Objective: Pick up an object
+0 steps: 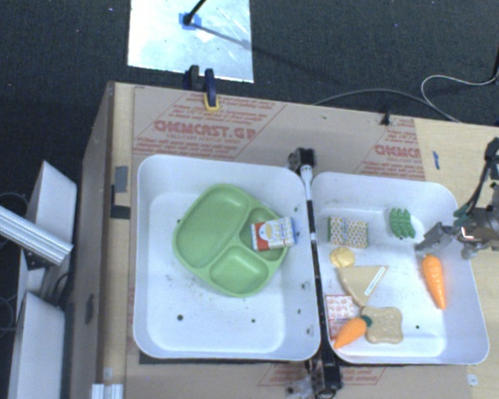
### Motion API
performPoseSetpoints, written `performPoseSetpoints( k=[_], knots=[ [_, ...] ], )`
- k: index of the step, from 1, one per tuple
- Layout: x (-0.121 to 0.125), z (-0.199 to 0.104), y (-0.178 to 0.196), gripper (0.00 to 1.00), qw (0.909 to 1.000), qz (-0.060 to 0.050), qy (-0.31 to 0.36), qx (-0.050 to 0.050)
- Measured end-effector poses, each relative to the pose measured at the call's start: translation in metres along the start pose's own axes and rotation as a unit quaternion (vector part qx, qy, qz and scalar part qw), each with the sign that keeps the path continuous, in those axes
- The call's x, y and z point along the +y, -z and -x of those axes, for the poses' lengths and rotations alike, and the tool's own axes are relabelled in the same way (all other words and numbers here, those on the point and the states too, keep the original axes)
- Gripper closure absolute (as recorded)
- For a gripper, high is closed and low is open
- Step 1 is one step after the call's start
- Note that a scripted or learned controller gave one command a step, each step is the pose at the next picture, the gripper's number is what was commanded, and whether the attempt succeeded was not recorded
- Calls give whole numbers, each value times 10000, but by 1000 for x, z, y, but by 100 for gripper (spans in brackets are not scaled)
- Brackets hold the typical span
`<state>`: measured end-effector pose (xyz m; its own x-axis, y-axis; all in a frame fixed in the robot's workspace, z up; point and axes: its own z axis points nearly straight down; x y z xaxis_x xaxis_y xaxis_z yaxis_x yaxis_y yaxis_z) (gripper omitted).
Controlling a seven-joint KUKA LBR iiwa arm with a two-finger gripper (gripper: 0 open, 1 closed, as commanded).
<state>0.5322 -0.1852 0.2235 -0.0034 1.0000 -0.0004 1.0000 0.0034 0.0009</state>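
The right bin holds several toy foods. An orange carrot lies near its right wall. There is also a green ridged piece, a patterned block, a small yellow piece, a pale wedge, a pink wafer, a slice of toast and a smaller carrot. My gripper reaches in from the right, over the bin's right part. It is just above the large carrot and right of the green piece. I see nothing held in it.
The left bin holds a green divided plate with a small red and white carton at its right rim. A black divider runs between the bins. Cardboard bench surrounds them.
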Motion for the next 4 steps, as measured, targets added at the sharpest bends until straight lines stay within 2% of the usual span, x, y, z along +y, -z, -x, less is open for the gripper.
performPoseSetpoints(
  k=[1, 2, 3, 4],
  knots=[
    [-5, -27, -125, 0, 10000, 4, -6, 3],
    [-2, -78, -135, 0, 10000, 58, -10, -15],
    [103, -94, -138, 0, 10000, 15, 7, 1],
    [104, -94, -128, 100, 10000, 18, 31, -4]
  ],
)
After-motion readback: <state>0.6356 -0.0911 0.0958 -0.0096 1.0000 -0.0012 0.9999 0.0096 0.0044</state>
